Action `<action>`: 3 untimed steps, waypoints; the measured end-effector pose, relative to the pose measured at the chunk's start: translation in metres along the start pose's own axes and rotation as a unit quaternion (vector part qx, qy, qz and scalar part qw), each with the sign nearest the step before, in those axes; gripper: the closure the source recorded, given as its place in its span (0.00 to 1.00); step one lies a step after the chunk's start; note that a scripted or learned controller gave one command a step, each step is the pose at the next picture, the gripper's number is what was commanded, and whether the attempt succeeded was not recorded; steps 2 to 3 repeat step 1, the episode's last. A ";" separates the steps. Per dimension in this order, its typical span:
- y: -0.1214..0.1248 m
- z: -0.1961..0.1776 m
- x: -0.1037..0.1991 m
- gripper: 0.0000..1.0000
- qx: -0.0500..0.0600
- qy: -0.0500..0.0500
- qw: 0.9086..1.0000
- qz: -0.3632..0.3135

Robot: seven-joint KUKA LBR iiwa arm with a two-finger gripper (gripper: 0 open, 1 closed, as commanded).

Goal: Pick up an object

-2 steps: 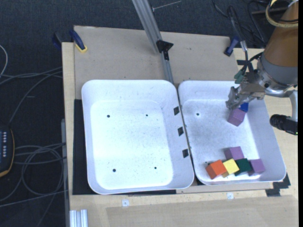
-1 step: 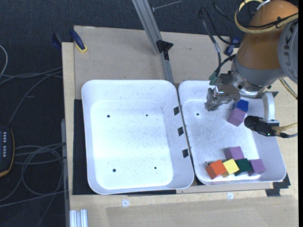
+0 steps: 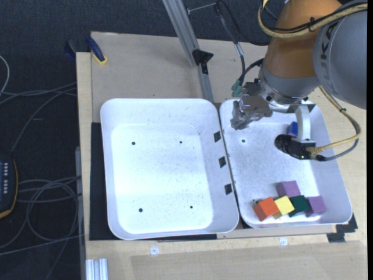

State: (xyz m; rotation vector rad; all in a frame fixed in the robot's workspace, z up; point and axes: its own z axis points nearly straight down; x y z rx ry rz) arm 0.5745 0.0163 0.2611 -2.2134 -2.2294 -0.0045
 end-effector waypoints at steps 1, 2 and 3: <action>0.007 -0.003 0.057 1.00 0.000 0.000 1.000 0.000; 0.007 -0.003 0.057 1.00 0.000 0.000 1.000 0.000; 0.007 -0.003 0.057 1.00 0.000 0.000 1.000 0.000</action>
